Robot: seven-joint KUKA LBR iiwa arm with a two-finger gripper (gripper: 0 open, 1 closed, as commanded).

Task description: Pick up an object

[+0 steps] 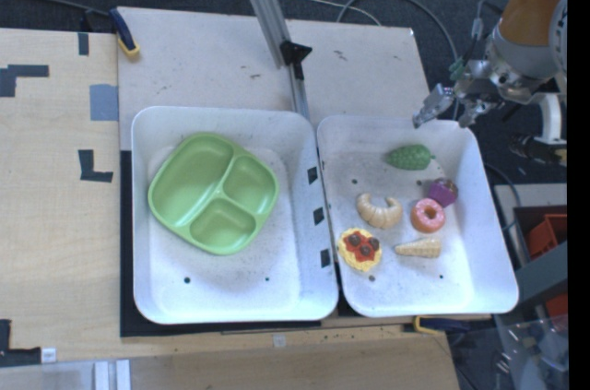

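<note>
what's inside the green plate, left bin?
Nothing visible in the green plate: its three compartments show bare. It sits in the left bin; the bin floor under the plate is covered and can't be checked.

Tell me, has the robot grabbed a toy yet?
Not yet. The gripper hangs over the right bin's top edge with nothing in it. The green toy, croissant, donut, purple toy, pizza and cone all lie there. Reaching, grabbing and lifting remain.
</note>
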